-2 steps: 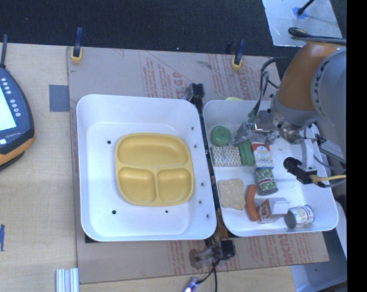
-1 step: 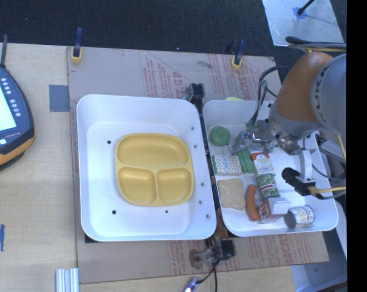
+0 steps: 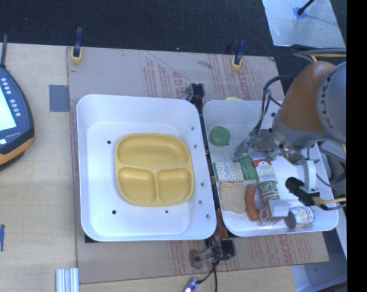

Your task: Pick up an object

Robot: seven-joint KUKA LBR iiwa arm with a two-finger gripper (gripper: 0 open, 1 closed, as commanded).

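Note:
The right bin (image 3: 232,227) holds several small items: a green round lid (image 3: 219,135), a speckled packet (image 3: 229,171), a green stick (image 3: 247,168), a labelled pouch with a red top (image 3: 266,182), a slice of toast (image 3: 233,197), a sausage (image 3: 251,203), a grey box (image 3: 279,208) and a small can (image 3: 301,216). My gripper (image 3: 254,145) hangs low over the middle of this bin, just right of the green lid and above the green stick. Nothing shows between its tips. The arm's wrist hides the bin's far right part.
The left bin (image 3: 92,163) carries a yellow divided plate (image 3: 154,168). A teach pendant (image 3: 4,117) lies at the bench's left edge. Clamps (image 3: 77,47) hold the cardboard at the back. A yellowish thing (image 3: 233,99) peeks over the right bin's far rim.

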